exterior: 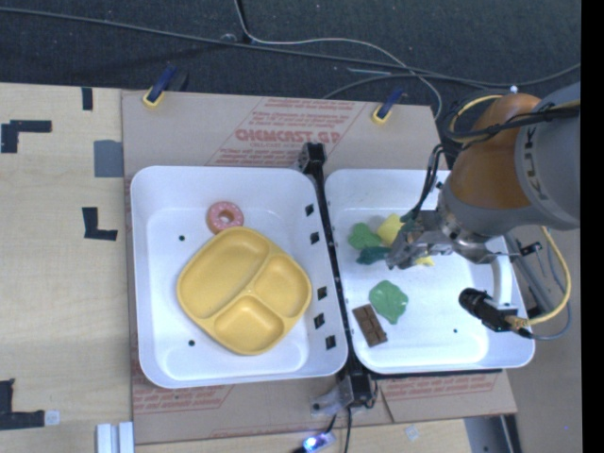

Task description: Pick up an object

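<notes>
Gripper [408, 253] low in the right bin [472, 347], crowding the green toy [366, 239] and yellow piece [391, 226]; its opening can't be told. Bare floor near the front rim.

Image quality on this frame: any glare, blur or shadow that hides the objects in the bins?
Camera view: lighting is even and soft, the whole frame slightly blurred. The white bins look bright, with no glare hiding the yellow tray or pink donut. The gripper is dark and smeared, so the items beneath it are hard to separate.
</notes>
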### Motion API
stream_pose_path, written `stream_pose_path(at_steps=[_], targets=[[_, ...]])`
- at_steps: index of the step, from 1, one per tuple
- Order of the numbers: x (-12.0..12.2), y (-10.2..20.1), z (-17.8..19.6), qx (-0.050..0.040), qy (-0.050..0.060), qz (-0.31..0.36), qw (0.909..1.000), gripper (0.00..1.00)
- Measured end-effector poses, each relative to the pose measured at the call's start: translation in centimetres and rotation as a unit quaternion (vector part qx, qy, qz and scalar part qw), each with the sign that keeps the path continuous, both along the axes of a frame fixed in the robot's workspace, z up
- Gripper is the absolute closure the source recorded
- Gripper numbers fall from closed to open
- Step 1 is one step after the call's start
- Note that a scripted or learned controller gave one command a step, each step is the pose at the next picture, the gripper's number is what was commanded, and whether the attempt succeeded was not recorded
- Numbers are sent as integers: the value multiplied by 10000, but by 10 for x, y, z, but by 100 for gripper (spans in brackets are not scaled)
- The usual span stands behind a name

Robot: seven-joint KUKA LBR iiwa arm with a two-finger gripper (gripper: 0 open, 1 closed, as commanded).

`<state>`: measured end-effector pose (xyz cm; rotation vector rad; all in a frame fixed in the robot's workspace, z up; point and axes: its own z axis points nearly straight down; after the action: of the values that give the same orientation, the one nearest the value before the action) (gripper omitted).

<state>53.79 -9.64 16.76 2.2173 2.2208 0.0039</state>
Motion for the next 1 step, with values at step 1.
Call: stream_pose_path(at_steps=[1], targets=[[1, -7, 45, -1, 3, -3, 10000, 100]])
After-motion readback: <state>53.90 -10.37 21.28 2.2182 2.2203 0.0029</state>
